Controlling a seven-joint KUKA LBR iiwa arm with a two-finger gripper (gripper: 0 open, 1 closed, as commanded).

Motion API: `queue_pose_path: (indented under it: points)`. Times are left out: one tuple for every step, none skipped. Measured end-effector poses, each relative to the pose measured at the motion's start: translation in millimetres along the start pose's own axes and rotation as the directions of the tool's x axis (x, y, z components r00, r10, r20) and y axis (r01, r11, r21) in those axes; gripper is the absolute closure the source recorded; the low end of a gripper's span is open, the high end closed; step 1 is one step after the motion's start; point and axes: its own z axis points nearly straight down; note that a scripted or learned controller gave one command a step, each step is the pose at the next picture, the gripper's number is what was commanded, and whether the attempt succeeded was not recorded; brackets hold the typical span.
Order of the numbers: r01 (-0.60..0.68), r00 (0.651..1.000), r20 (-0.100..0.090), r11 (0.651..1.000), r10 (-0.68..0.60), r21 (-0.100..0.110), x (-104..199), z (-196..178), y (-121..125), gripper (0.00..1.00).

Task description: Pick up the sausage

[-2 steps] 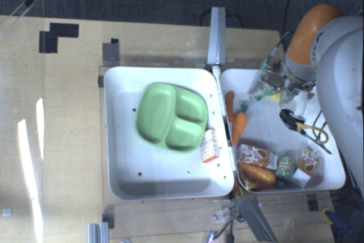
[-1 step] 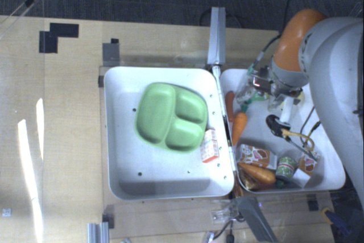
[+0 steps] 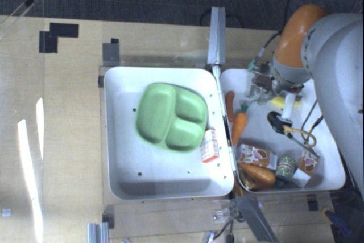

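- Two white bins sit side by side on the counter (image 3: pixel 68 139); the left bin (image 3: pixel 122 179) holds a green divided plate (image 3: pixel 170 115) and a small packet (image 3: pixel 209 148) against its right wall.
- The sausage (image 3: pixel 229 105), a slim reddish-brown piece, lies in the right bin (image 3: pixel 335 176) along its left wall, just beside and above a carrot (image 3: pixel 239 126).
- The claw (image 3: pixel 263 88) hangs over the upper part of the right bin, near the sausage but to its right, apart from it.
- Whether the claw stands apart or together I cannot tell; nothing visibly sits in it.
- Judged from this, the pick is not yet done: the sausage rests in the bin, ungrasped.
- What is left seems to be lining up over the sausage, lowering, closing and lifting.
- Other items, a can (image 3: pixel 286 168) and wrapped foods, crowd the bin's lower end, well clear of the sausage.
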Motion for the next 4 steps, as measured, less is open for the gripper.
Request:
queue_pose_path:
  points:
    - [-0.178,0.984,0.003,0.984,0.178,0.008,82.7,-123.6,-8.1,1.00]
    - [-0.009,1.000,0.002,1.000,0.009,0.007,16.0,-16.6,4.4,1.00]
    - [-0.009,1.000,0.002,1.000,0.009,0.008,16.1,-16.3,4.2,0.00]
    - [0.032,0.999,0.001,0.999,-0.032,0.006,-11.3,12.9,-5.1,0.00]
